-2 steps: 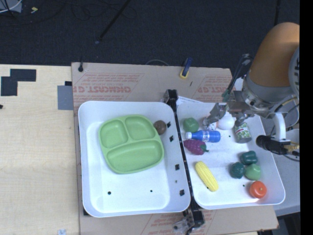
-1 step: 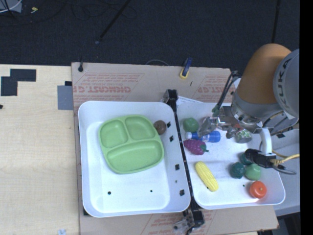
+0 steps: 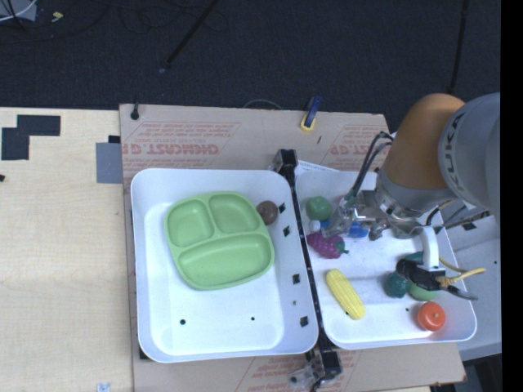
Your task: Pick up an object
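The hand (image 3: 357, 219) hangs low in the right bin; its grip cannot be told. Just beside it lies a purple plastic grape bunch (image 3: 325, 245), judged light, stiff, bumpy; the middle is best taken.

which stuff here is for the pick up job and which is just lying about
Job: gripper, above the purple grapes; green ball, yellow corn, orange tomato, all in the right bin.

Lying about: green divided plate, brown ball, left bin, blue-yellow clamp.
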Tool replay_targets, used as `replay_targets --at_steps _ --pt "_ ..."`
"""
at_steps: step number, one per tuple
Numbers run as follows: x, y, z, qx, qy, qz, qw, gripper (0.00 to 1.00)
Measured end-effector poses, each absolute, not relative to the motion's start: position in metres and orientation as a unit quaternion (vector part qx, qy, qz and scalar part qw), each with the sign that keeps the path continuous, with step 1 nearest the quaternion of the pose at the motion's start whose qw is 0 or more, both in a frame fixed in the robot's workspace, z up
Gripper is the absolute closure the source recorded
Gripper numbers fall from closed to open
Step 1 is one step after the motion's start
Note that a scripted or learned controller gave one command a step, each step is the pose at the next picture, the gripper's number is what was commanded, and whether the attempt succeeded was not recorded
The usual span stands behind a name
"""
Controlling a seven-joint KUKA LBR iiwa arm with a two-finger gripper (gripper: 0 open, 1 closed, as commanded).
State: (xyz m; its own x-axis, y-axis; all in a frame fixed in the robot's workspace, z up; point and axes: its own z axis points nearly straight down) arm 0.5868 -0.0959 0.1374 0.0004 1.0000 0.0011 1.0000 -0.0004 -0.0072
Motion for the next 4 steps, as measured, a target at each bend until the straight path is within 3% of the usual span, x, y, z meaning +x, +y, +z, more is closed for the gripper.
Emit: replay_targets --at_steps 1,2,4 --pt "0.590 -0.092 0.090 -0.707 -0.708 -0.0037 -0.001 0.00" --pt "0.586 -0.094 0.097 -0.709 -0.705 0.0008 0.002 1.00" --pt "0.575 -0.106 0.191 -0.710 -0.705 -0.0005 0.000 1.00"
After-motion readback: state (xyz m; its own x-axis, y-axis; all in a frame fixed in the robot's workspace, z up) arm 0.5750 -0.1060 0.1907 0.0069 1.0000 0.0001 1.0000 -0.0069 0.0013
